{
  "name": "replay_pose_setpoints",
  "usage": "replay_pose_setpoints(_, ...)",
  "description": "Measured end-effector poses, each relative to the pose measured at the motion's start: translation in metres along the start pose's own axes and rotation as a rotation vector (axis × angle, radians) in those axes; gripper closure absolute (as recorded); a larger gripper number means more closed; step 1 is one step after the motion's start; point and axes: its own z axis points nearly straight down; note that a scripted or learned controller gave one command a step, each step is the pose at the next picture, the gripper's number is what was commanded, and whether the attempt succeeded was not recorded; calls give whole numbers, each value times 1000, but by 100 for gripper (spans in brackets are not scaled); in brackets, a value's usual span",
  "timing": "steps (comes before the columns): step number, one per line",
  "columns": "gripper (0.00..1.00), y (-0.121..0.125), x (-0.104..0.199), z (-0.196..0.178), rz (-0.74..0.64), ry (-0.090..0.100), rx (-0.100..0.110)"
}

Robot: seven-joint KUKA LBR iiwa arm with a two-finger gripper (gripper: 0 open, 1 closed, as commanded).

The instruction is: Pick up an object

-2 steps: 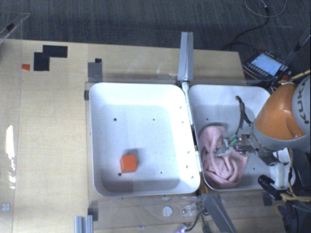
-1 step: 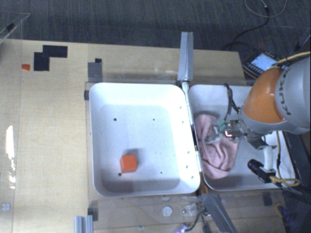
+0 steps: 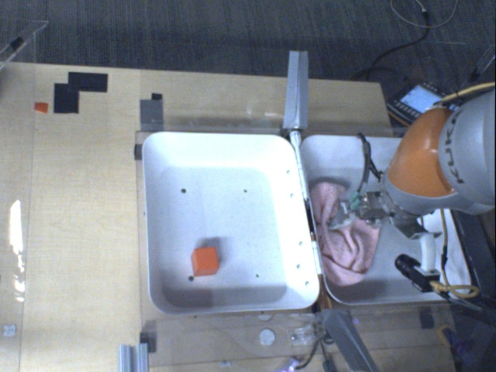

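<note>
My hand (image 3: 350, 211) sits low in the right bin (image 3: 341, 155), pressed onto the crumpled pink cloth (image 3: 345, 242) I mean to lift, though I cannot tell how wide it stands or whether it grips anything.

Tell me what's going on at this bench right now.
A grey robot arm with an orange band is reaching into the right bin, its pincer down at a crumpled pink cloth lying against that bin's left side. Whether it has actually gripped the cloth can't be made out. In the left bin, a small orange block sits untouched near the front.
</note>
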Motion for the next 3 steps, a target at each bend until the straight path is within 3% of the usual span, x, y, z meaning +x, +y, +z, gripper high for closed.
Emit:
replay_pose_setpoints(1, 0, 95, -17, 3, 75, 0, 4)
replay_pose_setpoints(2, 0, 130, -55, 5, 49, 0, 10)
replay_pose_setpoints(3, 0, 97, -13, 3, -2, 1, 7)
